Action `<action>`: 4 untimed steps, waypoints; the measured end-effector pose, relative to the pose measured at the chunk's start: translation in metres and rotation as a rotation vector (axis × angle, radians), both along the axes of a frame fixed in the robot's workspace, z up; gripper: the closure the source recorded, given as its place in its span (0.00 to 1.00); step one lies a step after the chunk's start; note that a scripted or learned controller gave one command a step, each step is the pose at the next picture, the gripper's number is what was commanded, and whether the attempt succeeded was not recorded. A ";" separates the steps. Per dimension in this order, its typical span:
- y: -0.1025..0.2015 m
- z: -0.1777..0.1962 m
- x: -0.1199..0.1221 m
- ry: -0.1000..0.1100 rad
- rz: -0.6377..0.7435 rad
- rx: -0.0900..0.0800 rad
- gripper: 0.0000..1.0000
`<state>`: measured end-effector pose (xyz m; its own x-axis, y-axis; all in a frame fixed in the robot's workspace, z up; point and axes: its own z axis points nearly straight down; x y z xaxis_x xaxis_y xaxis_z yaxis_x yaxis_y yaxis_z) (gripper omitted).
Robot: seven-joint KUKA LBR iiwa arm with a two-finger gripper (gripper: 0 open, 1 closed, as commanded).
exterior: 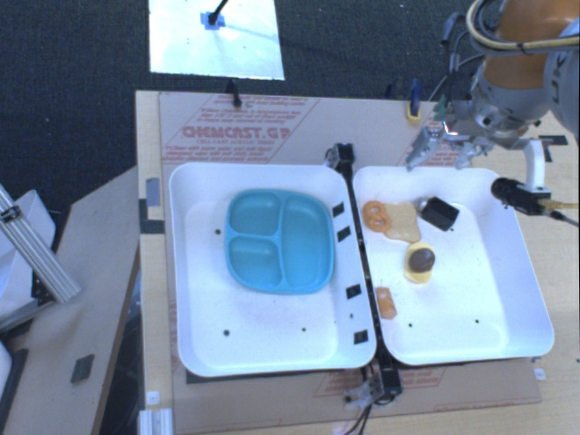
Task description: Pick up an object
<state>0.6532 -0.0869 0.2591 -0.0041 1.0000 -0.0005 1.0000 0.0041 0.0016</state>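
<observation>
The gripper [444, 150] hangs spread and holding nothing above the right bin's [517, 315] far rim, so the approach step is in hand. The nearest target, a black block [439, 213], lies just below; next comes descent and centring.

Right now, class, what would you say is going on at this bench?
A grey robot arm with an orange band reaches in from the right; its gripper hangs open above the far edge of the right bin, holding nothing. That bin holds a black block, a tan piece, an orange pretzel-like ring, a brown-topped yellow item and a small orange piece. The left bin holds a blue divided plate. Nothing has been picked up yet.
</observation>
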 end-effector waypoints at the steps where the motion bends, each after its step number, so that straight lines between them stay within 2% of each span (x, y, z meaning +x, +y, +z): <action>1: 0.003 -0.053 -0.009 0.002 -0.002 0.000 0.00; 3: -0.013 -0.145 -0.001 0.000 -0.003 0.000 0.00; 4: -0.013 -0.133 0.000 -0.003 -0.004 -0.001 1.00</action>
